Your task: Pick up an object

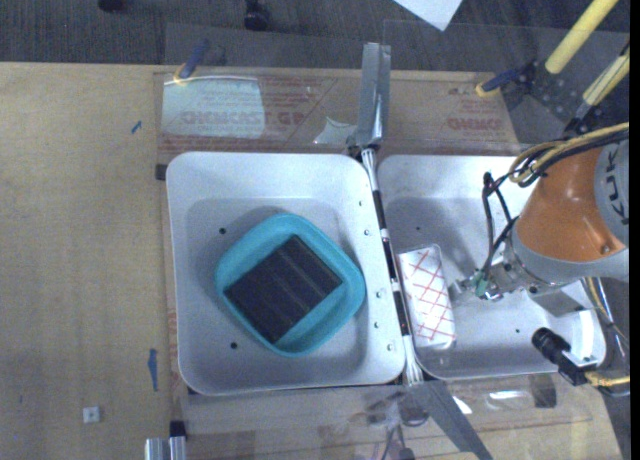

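— Where are you reaching right now?

— I am leaning in from the right over the right-hand shallow white plastic bin (470, 353). My grey arm with its orange band (565, 210) is hanging above that bin's right half, and my two-finger pincer (478, 286) is pointing down and to the left, close over the bin floor.

— Is the pincer apart or together?

— I cannot tell. My wrist is covering most of it, and what is showing is small and blurred.

— Are you holding anything?

— Nothing is showing between my fingers. The nearest thing is the flat white rectangular packet with a red lattice pattern (426, 293). It is lying along the left wall of the right bin, its long side running roughly from back to front, and my pincer is sitting just beside its right edge. Whether I am touching it, I cannot tell.

— And the other bin?

— The left-hand shallow white plastic bin (200, 188) is carrying a turquoise rounded square plastic dish (335, 253), turned cornerwise near the middle of the floor. A dark grey ridged rectangular block (282, 288) is lying inside that dish. Both are well apart from my pincer, across the wall where the two bins are meeting.

— What is under the bins?

— A tan wooden bench (80, 248).
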Available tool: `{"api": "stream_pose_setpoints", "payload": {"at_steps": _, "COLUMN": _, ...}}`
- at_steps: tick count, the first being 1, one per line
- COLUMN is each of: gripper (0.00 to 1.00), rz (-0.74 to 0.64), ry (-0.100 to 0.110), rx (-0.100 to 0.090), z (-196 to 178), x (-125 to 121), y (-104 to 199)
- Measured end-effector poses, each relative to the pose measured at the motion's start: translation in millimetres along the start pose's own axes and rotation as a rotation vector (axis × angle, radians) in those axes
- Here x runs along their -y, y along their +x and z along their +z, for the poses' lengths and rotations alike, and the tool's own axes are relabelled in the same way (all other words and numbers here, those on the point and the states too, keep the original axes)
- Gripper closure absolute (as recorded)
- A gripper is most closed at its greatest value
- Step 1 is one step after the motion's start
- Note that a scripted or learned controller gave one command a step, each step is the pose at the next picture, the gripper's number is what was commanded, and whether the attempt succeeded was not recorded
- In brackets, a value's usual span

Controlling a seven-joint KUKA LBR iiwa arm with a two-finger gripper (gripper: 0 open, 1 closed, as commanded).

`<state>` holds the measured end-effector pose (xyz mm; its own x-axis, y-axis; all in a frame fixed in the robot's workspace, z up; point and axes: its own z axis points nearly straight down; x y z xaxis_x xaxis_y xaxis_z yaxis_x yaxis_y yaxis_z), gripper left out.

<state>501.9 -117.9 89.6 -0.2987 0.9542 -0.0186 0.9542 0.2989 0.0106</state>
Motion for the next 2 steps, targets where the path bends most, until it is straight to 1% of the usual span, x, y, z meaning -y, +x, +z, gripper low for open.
{"api": "stream_pose_setpoints", "payload": {"at_steps": 1, "gripper": 0.00, "rz": -0.029, "ry": 0.001, "rx": -0.007, "z": 1, "x": -71, "y": -15}}
{"api": "stream_pose_setpoints", "payload": {"at_steps": 2, "gripper": 0.00, "rz": -0.070, "ry": 0.009, "rx": -0.017, "z": -95, "x": -56, "y": 20}}
